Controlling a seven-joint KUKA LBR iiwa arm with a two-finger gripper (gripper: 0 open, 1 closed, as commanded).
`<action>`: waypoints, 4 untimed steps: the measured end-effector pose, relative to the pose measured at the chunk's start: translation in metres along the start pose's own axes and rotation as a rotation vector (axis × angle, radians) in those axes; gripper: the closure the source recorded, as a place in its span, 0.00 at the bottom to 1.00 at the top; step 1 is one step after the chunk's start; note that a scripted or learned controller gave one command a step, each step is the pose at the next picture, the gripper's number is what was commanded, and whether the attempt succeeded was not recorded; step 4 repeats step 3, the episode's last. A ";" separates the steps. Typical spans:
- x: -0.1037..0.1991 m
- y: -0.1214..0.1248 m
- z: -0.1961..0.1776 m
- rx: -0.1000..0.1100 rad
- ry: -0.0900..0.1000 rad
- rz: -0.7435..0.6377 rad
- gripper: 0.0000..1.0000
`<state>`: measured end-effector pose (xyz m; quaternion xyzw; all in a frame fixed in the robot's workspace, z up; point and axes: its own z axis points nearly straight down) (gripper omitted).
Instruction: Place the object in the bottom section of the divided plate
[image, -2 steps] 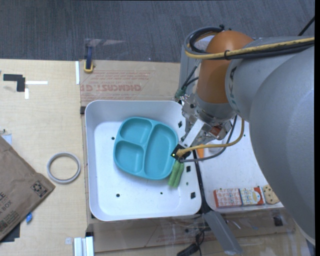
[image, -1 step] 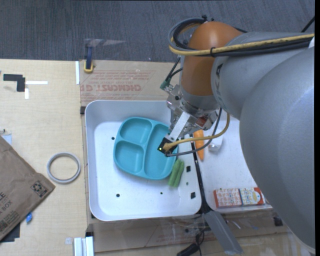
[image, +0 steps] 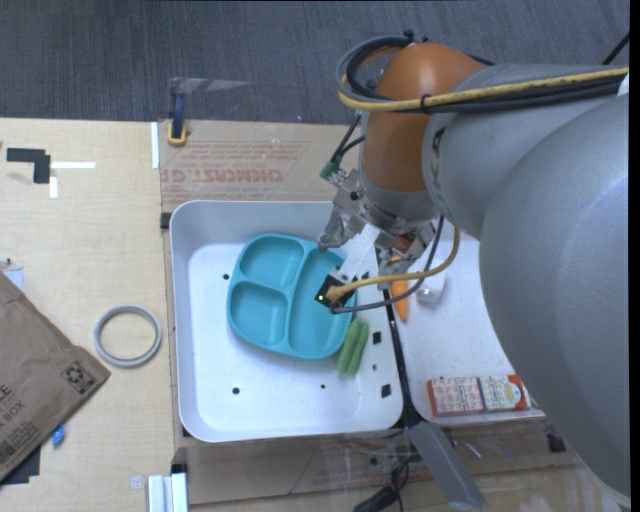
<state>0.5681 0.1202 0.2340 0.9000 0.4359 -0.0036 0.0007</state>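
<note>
A teal divided plate (image: 275, 295) lies tilted in the left white bin (image: 205, 400), with two small sections on its left and one long section on its right. A green, cucumber-like piece (image: 352, 348) rests against the plate's lower right rim, on the bin floor. My gripper (image: 338, 238) hangs over the plate's upper right edge, under the orange wrist band. An orange, carrot-like piece (image: 401, 303) lies just past the wall between the bins, partly hidden by the arm.
A red and white carton (image: 475, 394) lies in the right bin (image: 450, 340) near its front. On the bench to the left sit a ring of tape (image: 127, 333) and a brown cardboard box (image: 35, 385). Flat cardboard (image: 250, 160) lies behind the bins.
</note>
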 end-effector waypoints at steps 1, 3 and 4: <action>-0.001 0.001 -0.005 0.003 -0.008 -0.002 1.00; 0.017 0.051 -0.003 0.001 0.000 0.162 0.00; 0.017 0.051 -0.003 0.001 0.000 0.162 0.00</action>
